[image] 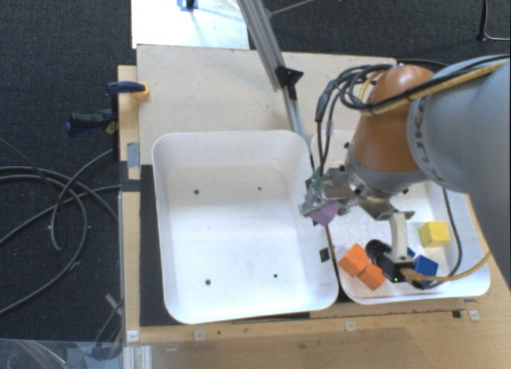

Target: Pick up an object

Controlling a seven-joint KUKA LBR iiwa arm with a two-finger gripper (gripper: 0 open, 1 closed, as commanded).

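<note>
My gripper (pixel 323 206) hangs over the seam between the two bins, at the right rim of the left bin (pixel 239 145). It is shut on a small purple block (pixel 325 215), which shows just below the metal fingers (pixel 313 201). In the right bin (pixel 477 283) lie two orange blocks (pixel 354 259) (pixel 371 277) touching each other, a yellow block (pixel 435 233) and a blue block (pixel 425 266). The grey arm with its orange band (pixel 391 132) covers most of the right bin's far part.
A small black piece (pixel 324 255) sits at the divide between the bins, below the gripper. A slanted metal pole (pixel 267 40) crosses the bench behind the left bin. Clamps (pixel 120 88) grip the bench's left edge, and cables lie on the floor at left.
</note>
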